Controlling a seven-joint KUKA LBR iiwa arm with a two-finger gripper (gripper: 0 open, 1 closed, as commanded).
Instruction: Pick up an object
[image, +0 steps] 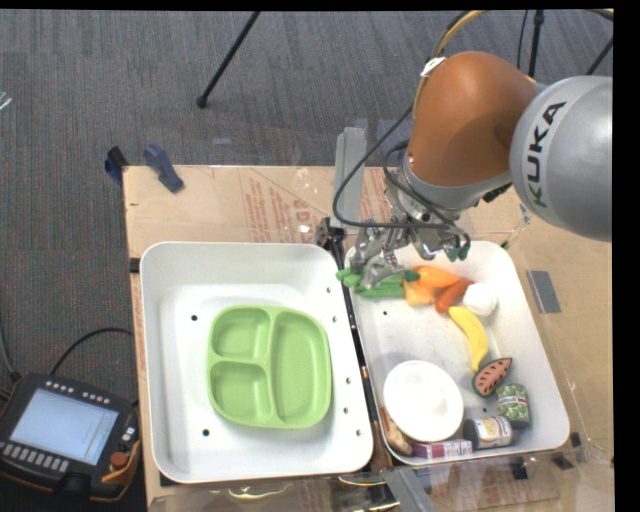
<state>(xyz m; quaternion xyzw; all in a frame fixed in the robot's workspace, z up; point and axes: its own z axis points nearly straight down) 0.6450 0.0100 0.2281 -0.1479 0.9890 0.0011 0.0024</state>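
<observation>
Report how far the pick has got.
Done: the end effector is down at the back left corner of the right bin, over the green vegetable beside the carrot. In hand: nothing visibly gripped. Left: gripping and lifting an object; the banana and white plate lie untouched.

1. A robotics lab: a grey KUKA arm (560, 150) with an orange band works over a plywood desk (240, 205).
2. A teach pendant (65, 430) lies on grey carpet (100, 80), well left of the fingers (385, 262).
3. A tripod leg (228, 55) stands on the carpet beyond.
</observation>
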